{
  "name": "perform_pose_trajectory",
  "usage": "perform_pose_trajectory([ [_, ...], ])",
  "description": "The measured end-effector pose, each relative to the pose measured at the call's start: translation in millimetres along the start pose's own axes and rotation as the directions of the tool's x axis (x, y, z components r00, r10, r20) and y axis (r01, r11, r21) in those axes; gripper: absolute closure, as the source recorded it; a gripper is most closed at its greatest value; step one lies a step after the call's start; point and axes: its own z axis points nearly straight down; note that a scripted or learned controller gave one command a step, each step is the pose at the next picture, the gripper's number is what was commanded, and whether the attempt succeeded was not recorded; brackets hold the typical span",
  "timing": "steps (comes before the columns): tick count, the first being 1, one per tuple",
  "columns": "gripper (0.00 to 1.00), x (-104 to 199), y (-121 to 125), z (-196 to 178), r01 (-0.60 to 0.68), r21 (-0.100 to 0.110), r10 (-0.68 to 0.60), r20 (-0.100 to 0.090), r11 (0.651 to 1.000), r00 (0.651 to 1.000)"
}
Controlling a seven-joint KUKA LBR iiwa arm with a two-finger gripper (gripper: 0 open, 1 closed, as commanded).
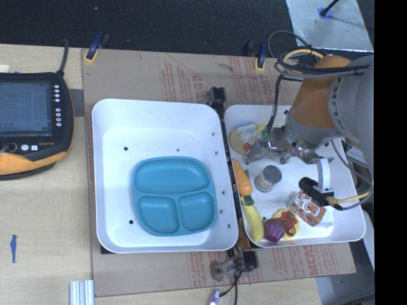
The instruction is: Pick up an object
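Toys crowd the right bin [356, 230], carrot [241, 177] and banana [253, 219] included; left bin [108, 170] holds a blue tray [173, 194]; pincer [270, 146] state unclear.

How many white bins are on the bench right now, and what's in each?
2. The left bin holds a blue divided tray. The right bin holds the small items, including a banana and a carrot; the arm may hide more.

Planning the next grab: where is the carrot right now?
The carrot lies in the right bin, along its left wall, just above the banana and left of the small grey can.
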Motion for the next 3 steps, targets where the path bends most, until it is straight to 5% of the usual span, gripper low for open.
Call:
perform_pose_trajectory([
  [1, 0.0, -21, -49, 1, 0.001, 0.002, -0.001, 0.002, 1.0, 1.0],
  [2, 1.0, -22, -49, -10, 0.006, 0.004, -0.006, 0.003, 1.0, 1.0],
  [3, 0.0, -22, -49, -10, 0.006, 0.004, -0.006, 0.003, 1.0, 1.0],
])
